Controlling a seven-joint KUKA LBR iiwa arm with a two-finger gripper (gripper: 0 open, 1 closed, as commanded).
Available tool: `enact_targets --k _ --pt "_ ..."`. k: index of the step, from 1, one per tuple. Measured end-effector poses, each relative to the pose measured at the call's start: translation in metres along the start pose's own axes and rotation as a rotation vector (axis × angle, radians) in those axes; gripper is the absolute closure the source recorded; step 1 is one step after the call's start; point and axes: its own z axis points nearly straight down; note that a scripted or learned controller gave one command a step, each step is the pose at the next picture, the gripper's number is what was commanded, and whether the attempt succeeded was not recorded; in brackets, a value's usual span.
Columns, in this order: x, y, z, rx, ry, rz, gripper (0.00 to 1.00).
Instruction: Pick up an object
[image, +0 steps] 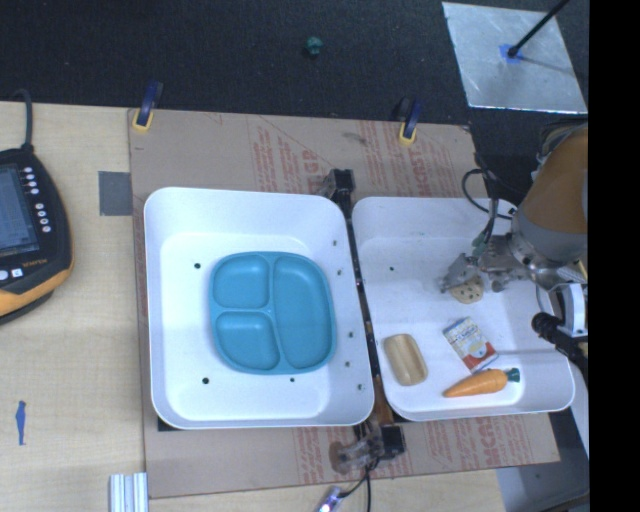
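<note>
My gripper (472, 277) is low in the right bin (420, 225), near its upper right part, with the grey arm and its orange band coming in from the right. Its fingers look spread, open, over a small beige spotted block (465, 292) that lies on the bin floor just below them. I cannot tell whether they touch the block. Further forward in the same bin lie a tan oval bread piece (405, 358), a small red and white packet (470, 342) and an orange toy carrot (478, 383).
The left bin (170, 230) holds a blue divided plate (272, 311). A ridge (358, 300) separates the two bins. A black and orange handheld pendant (25, 230) lies on the bench at the far left. Clamps (147, 107) hold the cardboard at the back.
</note>
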Motion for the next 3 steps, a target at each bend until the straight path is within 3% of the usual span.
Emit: enact_targets --k 1,2,3 --pt "-0.009 -0.067 0.012 0.0 0.0 0.0 0.0" --pt "0.016 0.003 0.011 -0.002 0.0 0.0 0.0" --pt "-0.023 0.042 -0.051 -0.005 0.0 0.001 0.0"
